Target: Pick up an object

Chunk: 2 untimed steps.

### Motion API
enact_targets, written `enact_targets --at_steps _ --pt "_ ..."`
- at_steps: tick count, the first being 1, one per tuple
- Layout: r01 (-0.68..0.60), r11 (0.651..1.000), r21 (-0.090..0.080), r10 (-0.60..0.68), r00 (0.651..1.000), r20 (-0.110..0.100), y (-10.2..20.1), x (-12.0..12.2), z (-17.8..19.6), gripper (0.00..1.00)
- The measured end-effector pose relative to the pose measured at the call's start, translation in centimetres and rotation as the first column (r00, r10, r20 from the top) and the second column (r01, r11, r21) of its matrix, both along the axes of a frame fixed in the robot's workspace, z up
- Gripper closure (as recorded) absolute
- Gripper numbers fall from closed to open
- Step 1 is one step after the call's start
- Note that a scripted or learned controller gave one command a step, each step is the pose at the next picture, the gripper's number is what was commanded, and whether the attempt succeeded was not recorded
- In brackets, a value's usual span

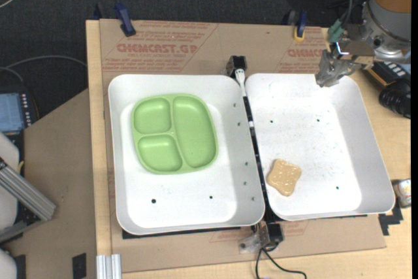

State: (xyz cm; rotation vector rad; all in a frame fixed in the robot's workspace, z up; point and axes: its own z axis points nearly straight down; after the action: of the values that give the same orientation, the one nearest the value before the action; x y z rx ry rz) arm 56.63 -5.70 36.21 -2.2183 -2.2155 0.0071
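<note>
We see two shallow white bins side by side on a brown cardboard sheet [196, 42] printed with red lettering.

The left bin [124, 160] holds a light green plate [175, 134] with three compartments: two smaller ones stacked on its left side and one long one on its right. The plate lies flat, toward the far-left part of the bin.

The right bin [353, 140] holds a single tan, flat, toast-shaped piece [284, 177]. It lies in the near-left part of that bin, close to the wall that meets the left bin, and nothing touches it.

The arm [392, 3] enters from the upper right. Its gripper [330, 72] hangs over the far edge of the right bin, near the far-right corner, well apart from the tan piece. The fingertips point down toward the bin rim. We cannot tell from this view whether the gripper is spread or pressed together; the tip reads as one grey mass. We see nothing between the fingertips.

A blue clamp [124, 18] grips the far-left edge of the cardboard, and a second clamp [300, 28] with a yellow handle sits on the far edge toward the right. A small black fitting [236, 65] sits at the far end of the seam between the two bins.
</note>
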Motion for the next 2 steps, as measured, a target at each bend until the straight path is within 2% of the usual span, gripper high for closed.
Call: enact_targets --at_steps 1,2 --pt "-0.009 1.0 0.002 0.009 1.0 -0.004 8.8 -4.6 -7.2 1.0" --pt "-0.005 1.0 0.002 0.005 1.0 0.022 9.4 -8.7 4.8 1.0"
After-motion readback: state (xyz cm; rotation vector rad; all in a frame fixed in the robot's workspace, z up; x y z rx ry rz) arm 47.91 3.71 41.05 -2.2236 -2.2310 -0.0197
